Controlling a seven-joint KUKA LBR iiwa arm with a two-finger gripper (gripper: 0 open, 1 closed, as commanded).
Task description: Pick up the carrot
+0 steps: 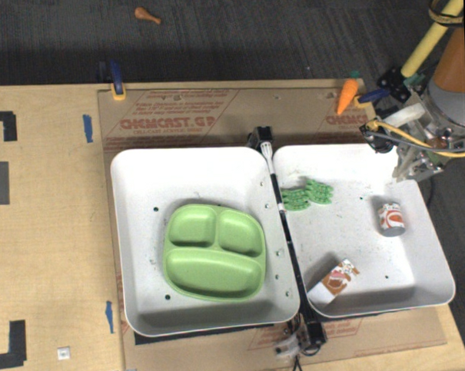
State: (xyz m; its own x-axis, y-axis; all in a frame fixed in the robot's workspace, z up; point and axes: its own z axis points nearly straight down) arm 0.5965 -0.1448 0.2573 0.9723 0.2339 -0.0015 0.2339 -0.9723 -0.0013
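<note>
Robotics laboratory: bench [51, 250] bearing two clamped white bins [132, 177], black tape markers at 9 o'clock [5, 125], cabled arm [443, 72] at 2 o'clock.

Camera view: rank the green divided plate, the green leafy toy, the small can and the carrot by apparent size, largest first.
1. green divided plate
2. green leafy toy
3. small can and carrot: too alike to rank.
</note>
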